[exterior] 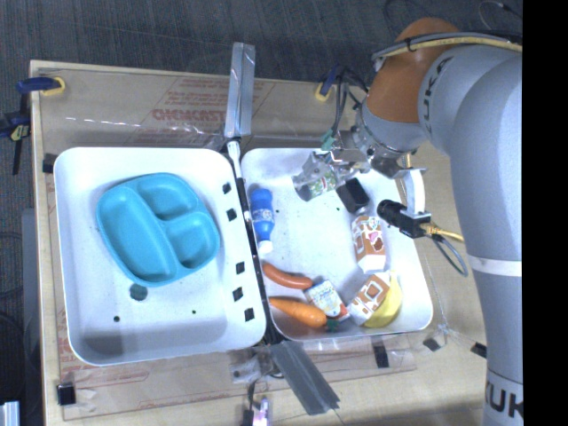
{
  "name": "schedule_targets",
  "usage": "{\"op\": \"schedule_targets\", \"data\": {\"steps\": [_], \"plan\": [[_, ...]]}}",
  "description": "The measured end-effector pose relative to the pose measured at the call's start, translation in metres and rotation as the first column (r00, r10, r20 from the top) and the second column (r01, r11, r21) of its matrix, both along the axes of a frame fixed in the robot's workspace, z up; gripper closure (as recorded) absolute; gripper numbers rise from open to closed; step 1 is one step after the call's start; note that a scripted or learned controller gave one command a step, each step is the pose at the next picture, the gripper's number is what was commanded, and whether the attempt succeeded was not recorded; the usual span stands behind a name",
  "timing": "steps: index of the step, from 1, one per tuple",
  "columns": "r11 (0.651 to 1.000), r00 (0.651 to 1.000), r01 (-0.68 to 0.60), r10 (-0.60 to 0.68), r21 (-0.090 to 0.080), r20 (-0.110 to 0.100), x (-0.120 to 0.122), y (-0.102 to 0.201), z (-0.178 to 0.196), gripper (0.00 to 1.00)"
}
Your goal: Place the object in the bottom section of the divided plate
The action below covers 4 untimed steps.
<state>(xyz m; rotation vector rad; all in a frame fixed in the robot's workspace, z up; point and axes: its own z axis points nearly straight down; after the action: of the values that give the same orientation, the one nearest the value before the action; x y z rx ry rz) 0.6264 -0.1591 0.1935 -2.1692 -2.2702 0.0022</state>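
Wooden bench (115,96) on dark floor, bearing two shallow white bins side by side. Left bin (80,327): blue divided plate (160,227) lying at its far-centre, all compartments bare, one small dark speck on the bin floor just near of it.

Right bin (302,229): blue-capped bottle (261,216) along the left wall; orange sausage (287,277) and carrot (296,311) at the near-left; small wrapped packet (325,296) between them; two printed cartons (369,242) toward the right; yellow banana (387,307) at the near-right corner; black block (353,193) toward the far side.

Grey arm reaching in from the right, bulky links filling the right side, orange band (399,87) above the wrist, wrist bent down over the far part of the right bin. Gripper (330,169) low at the far edge, closed around a crumpled clear plastic object (312,182), seen between the fingers, raised just off the bin floor, well apart from the plate.
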Motion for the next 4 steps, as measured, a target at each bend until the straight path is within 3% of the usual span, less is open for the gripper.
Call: {"op": "schedule_targets", "data": {"steps": [1,2,3,4], "plan": [[0.983,0.983,0.184,-0.184,-0.001,-0.001,0.030,0.043,0.032,1.00],[0.979,0.979,0.201,-0.201,0.003,0.021,-0.012,0.048,-0.063,1.00],[0.997,0.997,-0.080,0.080,0.000,0.001,0.020,0.129,0.034,1.00],[0.996,0.996,-0.087,0.087,-0.001,-0.003,-0.014,0.198,0.008,1.00]]}}
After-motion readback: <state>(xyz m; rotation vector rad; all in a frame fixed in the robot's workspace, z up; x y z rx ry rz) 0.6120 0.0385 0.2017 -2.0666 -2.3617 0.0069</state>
